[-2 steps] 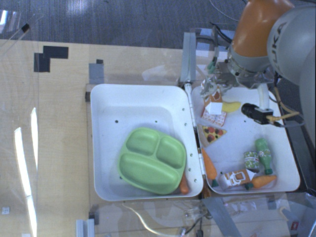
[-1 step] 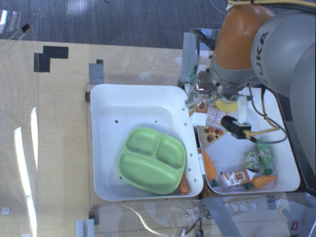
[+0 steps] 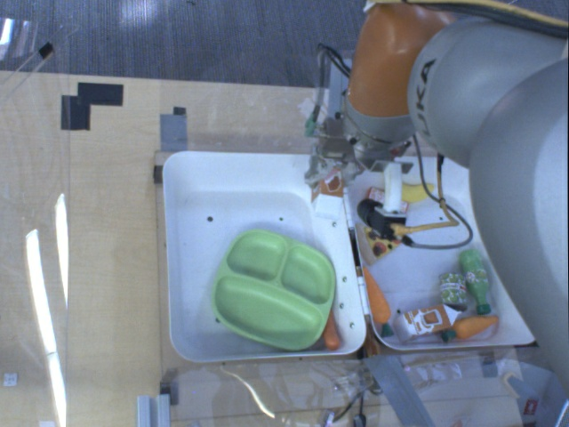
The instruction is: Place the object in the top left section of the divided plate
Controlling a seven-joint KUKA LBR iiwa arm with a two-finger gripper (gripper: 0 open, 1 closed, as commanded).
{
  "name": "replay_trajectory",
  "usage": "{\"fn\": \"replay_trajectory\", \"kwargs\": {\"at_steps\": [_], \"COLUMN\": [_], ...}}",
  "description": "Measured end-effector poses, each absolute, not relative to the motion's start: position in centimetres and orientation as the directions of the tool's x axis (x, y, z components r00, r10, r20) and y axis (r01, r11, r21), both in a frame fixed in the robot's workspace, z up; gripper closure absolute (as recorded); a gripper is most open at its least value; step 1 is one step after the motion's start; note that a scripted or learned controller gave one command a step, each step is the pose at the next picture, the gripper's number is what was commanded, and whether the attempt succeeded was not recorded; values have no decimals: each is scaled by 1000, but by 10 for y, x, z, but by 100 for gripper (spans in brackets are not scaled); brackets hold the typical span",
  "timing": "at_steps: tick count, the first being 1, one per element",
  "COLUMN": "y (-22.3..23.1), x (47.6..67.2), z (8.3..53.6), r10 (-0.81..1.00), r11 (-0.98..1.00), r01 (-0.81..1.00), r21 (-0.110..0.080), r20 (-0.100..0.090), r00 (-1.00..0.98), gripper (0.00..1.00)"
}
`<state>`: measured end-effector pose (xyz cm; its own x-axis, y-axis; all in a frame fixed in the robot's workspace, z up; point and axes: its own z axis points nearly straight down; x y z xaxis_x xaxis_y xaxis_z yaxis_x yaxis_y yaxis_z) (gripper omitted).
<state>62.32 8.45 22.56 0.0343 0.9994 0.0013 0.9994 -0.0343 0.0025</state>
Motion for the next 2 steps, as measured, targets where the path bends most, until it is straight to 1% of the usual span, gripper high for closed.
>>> {"fn": "replay_trajectory", "kwargs": {"at_steps": [1, 2], "y": [106, 156], "x": [617, 599], "z": [202, 205], "r10": [982, 990], "r11": [187, 139], "r01": [982, 990], "r21": [4, 3], "r20": [1, 1], "r00": [-187, -139], "gripper": [100, 100]}}
